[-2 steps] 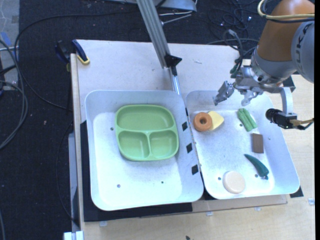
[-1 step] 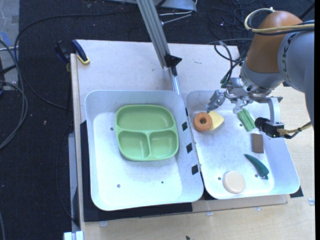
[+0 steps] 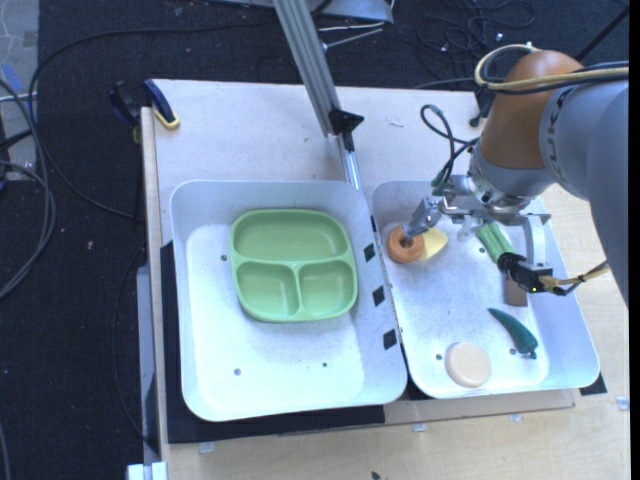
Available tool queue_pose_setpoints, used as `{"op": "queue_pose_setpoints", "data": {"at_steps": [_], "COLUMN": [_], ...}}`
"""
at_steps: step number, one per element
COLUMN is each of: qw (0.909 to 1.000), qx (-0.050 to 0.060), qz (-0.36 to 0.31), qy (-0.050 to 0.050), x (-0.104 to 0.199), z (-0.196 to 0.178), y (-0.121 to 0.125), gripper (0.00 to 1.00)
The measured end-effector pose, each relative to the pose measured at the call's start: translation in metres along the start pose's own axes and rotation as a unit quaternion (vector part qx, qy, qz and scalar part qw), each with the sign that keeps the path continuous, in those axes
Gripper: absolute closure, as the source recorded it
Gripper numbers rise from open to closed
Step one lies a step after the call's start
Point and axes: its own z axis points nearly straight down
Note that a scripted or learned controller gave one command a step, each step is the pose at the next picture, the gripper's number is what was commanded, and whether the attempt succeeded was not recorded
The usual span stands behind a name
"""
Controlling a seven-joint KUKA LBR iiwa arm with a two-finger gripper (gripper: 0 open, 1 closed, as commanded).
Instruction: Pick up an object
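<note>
Two shallow white bins sit side by side on the pale surface. The left bin holds one thing: a light green plate divided into three compartments, lying flat near the bin's middle.

The right bin holds several small things. One orange ring-shaped piece like a small doughnut lies at the bin's upper left, touching a pale yellow piece just to its right. One round cream-coloured disc rests near the bin's front edge. One dark teal curved piece, shaped like a pepper or pod, lies to the right of the disc. One bright green stick-shaped piece lies tilted under the arm's wrist, and a small brown block lies just below it, beside a black fitting with a yellow cable.

The grey arm with its orange band reaches in from the right and bends down over the upper part of the right bin. The claw hangs just above the orange ring and the yellow piece, close to both. Whether it is open or closed cannot be told, and nothing can be seen held in it.

One slanted metal pole crosses the surface from the top and ends at the gap between the bins. Three small black clips sit along the inner edge where the bins meet.
</note>
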Motion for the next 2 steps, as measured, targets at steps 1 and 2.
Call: {"op": "queue_pose_setpoints", "data": {"at_steps": [1, 2], "qw": [1.0, 1.0], "qx": [-0.003, -0.006], "qz": [0.0, 0.0], "qy": [0.0, -0.001], "x": [0.0, -0.01], "z": [-0.013, -0.071], "y": [0.001, 0.002], "gripper": [1.0, 1.0]}}
